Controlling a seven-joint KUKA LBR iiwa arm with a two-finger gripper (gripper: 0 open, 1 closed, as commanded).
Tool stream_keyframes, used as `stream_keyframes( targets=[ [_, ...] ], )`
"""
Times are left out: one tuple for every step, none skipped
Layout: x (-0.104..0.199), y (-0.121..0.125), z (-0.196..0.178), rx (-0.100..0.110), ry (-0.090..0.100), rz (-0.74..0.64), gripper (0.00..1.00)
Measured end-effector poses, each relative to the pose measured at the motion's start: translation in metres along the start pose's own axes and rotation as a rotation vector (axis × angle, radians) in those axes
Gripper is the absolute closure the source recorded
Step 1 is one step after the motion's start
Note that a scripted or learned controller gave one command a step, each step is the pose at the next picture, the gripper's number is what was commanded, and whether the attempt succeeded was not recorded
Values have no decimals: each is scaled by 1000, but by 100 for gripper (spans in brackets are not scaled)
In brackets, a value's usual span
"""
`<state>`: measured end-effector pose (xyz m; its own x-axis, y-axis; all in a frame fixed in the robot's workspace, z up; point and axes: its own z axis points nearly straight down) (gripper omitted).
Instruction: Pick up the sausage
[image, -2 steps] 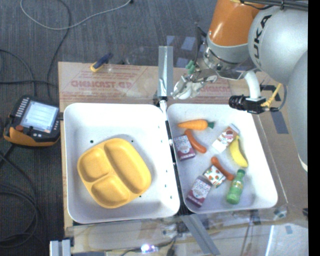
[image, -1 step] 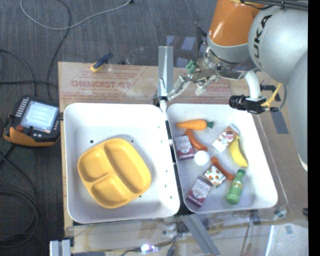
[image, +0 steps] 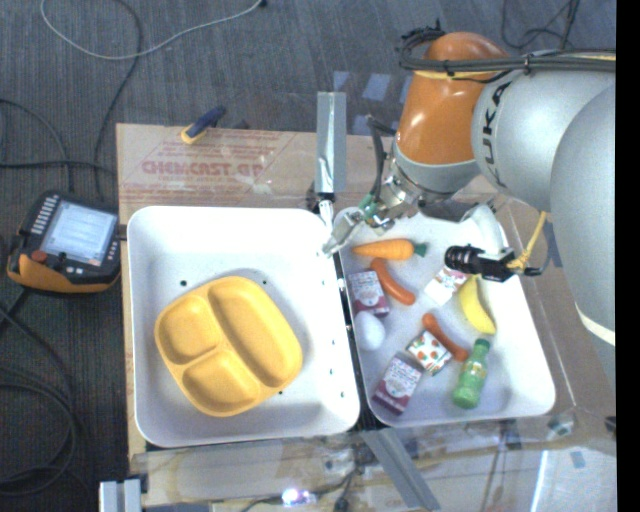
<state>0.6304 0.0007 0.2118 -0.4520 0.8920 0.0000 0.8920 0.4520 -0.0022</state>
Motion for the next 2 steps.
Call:
stream_keyframes(
  targets=[
    [-12, -70, 29, 0, 1, 28, 0],
    [-99, -104, 67, -1, -1, -61, 0]
  ],
)
